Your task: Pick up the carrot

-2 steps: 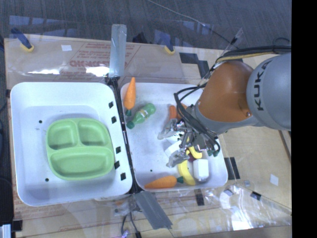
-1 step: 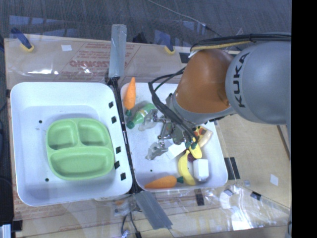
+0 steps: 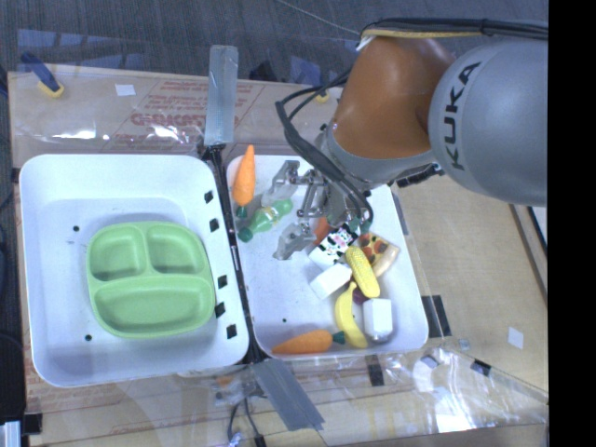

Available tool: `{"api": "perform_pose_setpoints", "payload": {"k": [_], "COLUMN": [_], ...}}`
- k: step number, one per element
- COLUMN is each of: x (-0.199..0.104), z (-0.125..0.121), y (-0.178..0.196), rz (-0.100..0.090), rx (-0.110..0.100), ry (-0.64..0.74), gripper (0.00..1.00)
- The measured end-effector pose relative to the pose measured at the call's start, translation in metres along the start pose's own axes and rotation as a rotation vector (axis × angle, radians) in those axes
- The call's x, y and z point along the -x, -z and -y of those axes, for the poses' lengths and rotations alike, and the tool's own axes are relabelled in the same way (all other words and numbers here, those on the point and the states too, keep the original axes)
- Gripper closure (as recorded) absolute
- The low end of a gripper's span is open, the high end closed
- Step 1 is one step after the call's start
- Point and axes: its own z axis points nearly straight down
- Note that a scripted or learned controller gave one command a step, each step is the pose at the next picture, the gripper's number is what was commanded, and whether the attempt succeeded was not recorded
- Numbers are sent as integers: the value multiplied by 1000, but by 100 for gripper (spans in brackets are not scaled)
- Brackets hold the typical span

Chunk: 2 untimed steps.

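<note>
Orange carrot point(image 3: 244, 177), tapered, upright at bin's point(image 3: 279, 324) 11 o'clock. Fingers point(image 3: 296, 214) spread open, gripping nothing; wrist hides items behind.

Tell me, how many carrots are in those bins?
2. One carrot leans at the right bin's far left corner; another carrot lies along its near edge. The arm may hide more.

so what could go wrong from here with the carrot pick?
1. Two carrots: one at the right bin's far-left corner, one along its near wall. The tool hangs between them, so the target is ambiguous.
2. The far carrot leans on the bin divider, leaving the fingers little room.
3. A green bottle lies just below that carrot and could get pinched instead.
</note>
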Motion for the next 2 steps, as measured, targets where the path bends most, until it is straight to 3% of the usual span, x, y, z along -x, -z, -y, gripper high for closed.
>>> {"api": "perform_pose_setpoints", "payload": {"k": [1,2], "x": [86,76], "z": [-30,-17], "y": [-57,-55], "rz": [-9,-9], "rx": [0,-2], "ry": [-163,-479], "gripper": [0,0]}}
